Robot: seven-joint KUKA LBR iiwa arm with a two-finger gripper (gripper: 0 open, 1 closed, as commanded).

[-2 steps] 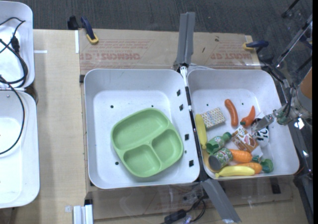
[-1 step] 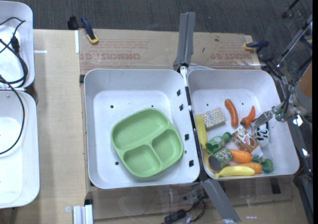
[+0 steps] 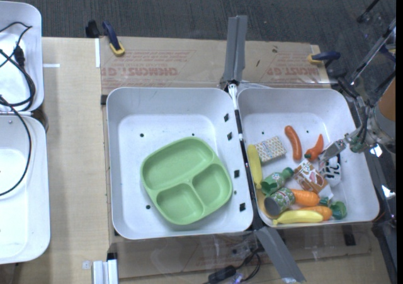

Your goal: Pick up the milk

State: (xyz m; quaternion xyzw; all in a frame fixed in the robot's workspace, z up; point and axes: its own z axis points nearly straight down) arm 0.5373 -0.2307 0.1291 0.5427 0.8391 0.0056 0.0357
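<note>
On a cardboard-covered bench, the right bin [image 3: 352, 113] holds the cow-spotted milk [image 3: 332, 169] (partly hidden); we judge the gripper [image 3: 329, 153], fingers seemingly apart, approaching, descent next.

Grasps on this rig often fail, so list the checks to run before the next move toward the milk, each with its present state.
1. Milk found: ok. The milk lies in the right bin, near its right wall.
2. Pincer near the target: ok. The pincer is over the right bin, close to the milk.
3. Pincer centred on the milk: cannot tell from this slanted view.
4. Room around the milk: not ok. A red-and-white pack crowds its left side.
5. Milk lifted: not ok. It lies low in the bin among the toys.
6. Green plate out of the way: ok. It sits in the left bin.
</note>
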